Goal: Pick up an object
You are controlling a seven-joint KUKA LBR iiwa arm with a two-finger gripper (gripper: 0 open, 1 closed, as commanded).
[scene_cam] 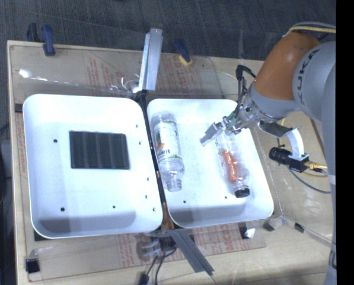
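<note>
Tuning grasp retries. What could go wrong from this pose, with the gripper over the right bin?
1. The gripper sits at the upper end of the clear bottle with orange contents, not its middle; a grasp there may slip or tip it.
2. That bottle lies near the right bin's right wall, so the fingers could hit the wall.
3. Both it and the green-labelled bottle lie on their sides and may roll if nudged.

Even, bright overhead light; white bins nearly blown out, soft shadows along near walls; floor dim; slight overall softness, mild grain.
</note>
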